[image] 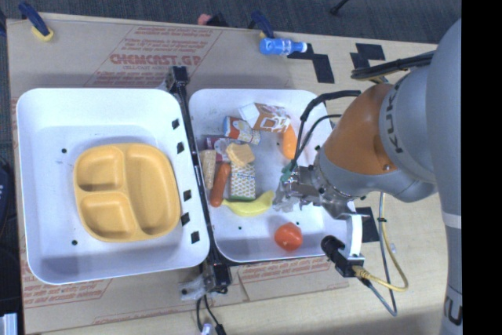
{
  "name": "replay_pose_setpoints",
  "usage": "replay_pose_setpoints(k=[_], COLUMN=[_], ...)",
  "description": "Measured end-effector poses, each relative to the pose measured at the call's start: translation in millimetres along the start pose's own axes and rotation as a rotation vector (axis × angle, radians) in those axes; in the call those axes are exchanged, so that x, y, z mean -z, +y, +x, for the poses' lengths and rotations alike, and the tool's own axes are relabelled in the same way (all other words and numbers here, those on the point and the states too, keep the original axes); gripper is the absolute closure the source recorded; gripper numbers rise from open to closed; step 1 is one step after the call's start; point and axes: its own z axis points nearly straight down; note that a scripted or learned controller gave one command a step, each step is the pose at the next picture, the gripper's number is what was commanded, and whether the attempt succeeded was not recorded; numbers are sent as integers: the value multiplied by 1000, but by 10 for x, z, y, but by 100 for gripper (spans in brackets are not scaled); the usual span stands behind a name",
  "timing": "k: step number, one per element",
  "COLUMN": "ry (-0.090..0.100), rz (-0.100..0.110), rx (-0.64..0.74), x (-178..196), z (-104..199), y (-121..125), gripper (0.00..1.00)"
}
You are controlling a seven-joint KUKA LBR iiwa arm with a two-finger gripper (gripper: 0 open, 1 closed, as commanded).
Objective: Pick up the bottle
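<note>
1. The arm's gripper point(289, 191) was low over the right bin point(205, 107), at its right side, just beside the yellow banana point(249, 206).
2. Whether the jaws were spread or pressed together could not be told; the wrist hid them.
3. No bottle could be identified with certainty in the right bin's clutter. A clear, pale item point(221, 145) near the bin's left wall may have been it; this is a judgement only.
4. A small blue object point(276, 46) lay on the bench beyond the bins; its nature was unclear.
5. The left bin point(31, 192) held a yellow divided tray point(125, 191).
6. Recommended: confirm the target first, then descend clear of the orange ball point(288, 236), the red sausage-shaped item point(220, 183) and the packets, closing across the bottle's narrow width.
</note>
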Motion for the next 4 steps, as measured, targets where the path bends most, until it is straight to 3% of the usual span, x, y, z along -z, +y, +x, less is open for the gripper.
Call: replay_pose_setpoints(k=[1, 2, 3, 4], ry=[-2, -1, -2, -1], rz=[-5, 0, -3, 0], rx=[-46, 82, -25, 269], x=[999, -71, 535, 158], z=[-227, -259, -331, -117], y=[46, 45, 65, 21], gripper=[100, 100, 100, 100])
